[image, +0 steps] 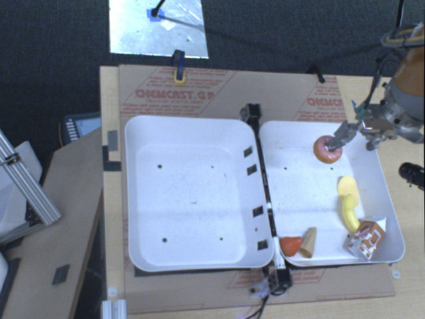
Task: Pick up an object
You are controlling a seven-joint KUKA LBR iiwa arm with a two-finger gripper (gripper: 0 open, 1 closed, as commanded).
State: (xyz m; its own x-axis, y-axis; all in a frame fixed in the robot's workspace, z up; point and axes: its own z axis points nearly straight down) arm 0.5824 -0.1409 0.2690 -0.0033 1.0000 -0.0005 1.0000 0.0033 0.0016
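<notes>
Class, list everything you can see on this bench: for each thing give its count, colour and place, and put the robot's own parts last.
Bins: two, white, side by side on the bench.
Doughnut: one, pink, far part of the right bin.
Banana: one, yellow, right side of the right bin.
Carton: one, orange and white, near right corner of the right bin.
Cone: one, tan, near edge of the right bin.
Red piece: one, beside the cone.
Clamp: one, yellow, far edge of the bench.
Gripper: one, grey, at the doughnut.
</notes>
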